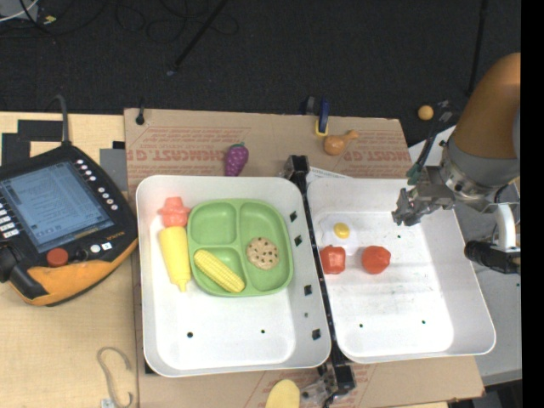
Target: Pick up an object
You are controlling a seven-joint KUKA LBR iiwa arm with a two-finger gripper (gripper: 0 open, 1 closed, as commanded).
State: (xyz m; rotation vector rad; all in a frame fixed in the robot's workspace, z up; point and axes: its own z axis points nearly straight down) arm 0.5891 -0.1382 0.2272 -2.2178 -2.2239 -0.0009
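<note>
The right bin (442, 313) holds a red cube-like piece (333, 260), a red tomato (376, 259) and a small yellow piece (342, 230). My gripper (406, 213) hangs over the upper right part of that bin, above and to the right of the tomato, with nothing seen between its fingers. In the left bin (221, 338) lies a green divided plate (240, 246) carrying a corn cob (219, 270) and a cookie (263, 252). A yellow bottle with a pink top (174, 245) lies left of the plate.
A purple grape bunch (236, 158) and an orange toy (338, 143) lie on the cardboard behind the bins. A teach pendant (59, 219) rests at the left. A yellow object (283, 393) sits at the front edge. A blue clamp (322, 117) stands at the back.
</note>
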